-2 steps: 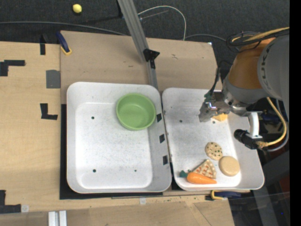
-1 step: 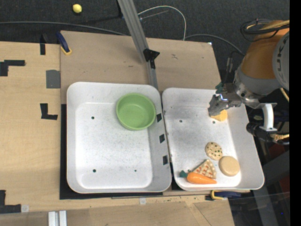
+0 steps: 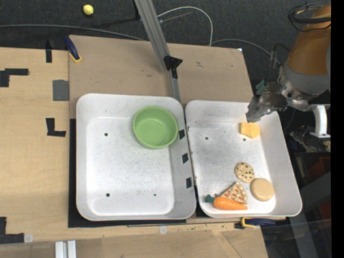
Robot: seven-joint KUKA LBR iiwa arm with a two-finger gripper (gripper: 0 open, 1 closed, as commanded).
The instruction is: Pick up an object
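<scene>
Gripper over the yellow block in the right-hand bin

Lower right of the frame: carrot (image 3: 228, 203), pizza slice (image 3: 236, 192), tan round (image 3: 262, 189) and cookie (image 3: 244, 171) lie clustered in the right bin (image 3: 215, 149). Above them, the gripper (image 3: 253, 115) hangs just over the yellow block (image 3: 249, 130); whether its fingers are spread, I cannot tell. A green bowl (image 3: 155, 127) sits in the left bin (image 3: 102, 165), on the wooden tabletop (image 3: 32, 160).

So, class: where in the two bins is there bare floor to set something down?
Left bin: everything below and left of the green bowl. Right bin: its left middle. Crowded: lower right corner, with cookie, bun, pizza slice, carrot.
</scene>
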